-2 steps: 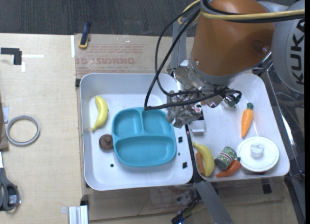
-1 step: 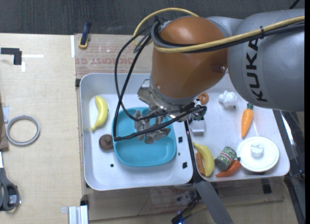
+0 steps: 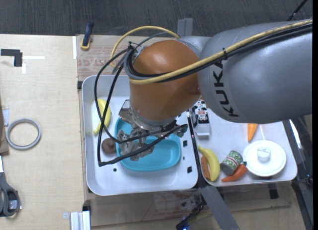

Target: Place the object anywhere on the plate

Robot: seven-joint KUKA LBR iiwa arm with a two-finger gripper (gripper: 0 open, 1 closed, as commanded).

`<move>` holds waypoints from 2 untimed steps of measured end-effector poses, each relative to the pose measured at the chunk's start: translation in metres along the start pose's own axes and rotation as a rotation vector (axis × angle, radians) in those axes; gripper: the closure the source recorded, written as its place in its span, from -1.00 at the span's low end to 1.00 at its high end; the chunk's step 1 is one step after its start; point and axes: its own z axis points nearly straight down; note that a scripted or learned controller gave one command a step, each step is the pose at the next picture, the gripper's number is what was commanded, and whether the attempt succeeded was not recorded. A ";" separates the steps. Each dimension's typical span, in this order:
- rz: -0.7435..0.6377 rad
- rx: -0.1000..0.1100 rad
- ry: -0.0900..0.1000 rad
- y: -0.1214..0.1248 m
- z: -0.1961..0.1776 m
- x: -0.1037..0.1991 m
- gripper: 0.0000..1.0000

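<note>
Blue plate (image 3: 166, 158) half-hidden, gripper (image 3: 133, 143) indistinct

Even, diffuse overhead light is illuminating the scene; exposure is moderate. The white bins (image 3: 94, 174) are rendering bright without clipping. The arm's orange band (image 3: 161, 82) is showing a broad soft highlight on its upper curve, and the grey arm housing (image 3: 258, 70) is showing gentle sheen. The arm is casting soft shadow over the blue plate (image 3: 166, 157). The dark floor at the top is appearing dim. Focus is slightly soft throughout, with fine detail smeared.
</note>
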 end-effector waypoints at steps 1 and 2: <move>0.032 0.002 -0.002 -0.072 -0.023 -0.019 1.00; 0.032 0.002 -0.002 -0.072 -0.023 -0.019 -1.00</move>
